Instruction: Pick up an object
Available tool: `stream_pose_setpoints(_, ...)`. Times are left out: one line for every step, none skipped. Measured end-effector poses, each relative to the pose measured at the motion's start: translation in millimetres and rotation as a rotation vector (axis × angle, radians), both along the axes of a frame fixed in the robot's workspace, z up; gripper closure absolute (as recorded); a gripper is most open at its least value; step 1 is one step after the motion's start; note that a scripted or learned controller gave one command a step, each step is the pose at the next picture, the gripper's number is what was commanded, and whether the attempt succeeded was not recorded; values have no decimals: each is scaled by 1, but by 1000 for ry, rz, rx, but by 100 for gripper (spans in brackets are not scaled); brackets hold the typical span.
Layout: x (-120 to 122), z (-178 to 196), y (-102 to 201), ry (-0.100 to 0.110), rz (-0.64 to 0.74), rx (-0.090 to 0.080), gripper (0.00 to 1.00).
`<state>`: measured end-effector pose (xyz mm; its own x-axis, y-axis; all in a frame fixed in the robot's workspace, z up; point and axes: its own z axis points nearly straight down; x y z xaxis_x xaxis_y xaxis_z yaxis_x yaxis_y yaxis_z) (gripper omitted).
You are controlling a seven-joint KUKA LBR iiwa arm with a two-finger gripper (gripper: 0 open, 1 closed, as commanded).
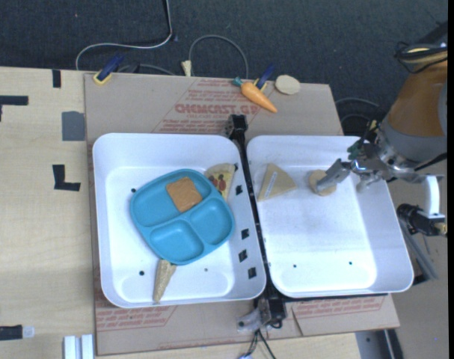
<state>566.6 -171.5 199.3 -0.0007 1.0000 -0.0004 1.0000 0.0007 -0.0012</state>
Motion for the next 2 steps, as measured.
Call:
stream_pose_setpoints(48,-95,9,-10,0,-2,0)
stream_pose_setpoints(92,-107,-27,-14,2,-4,0)
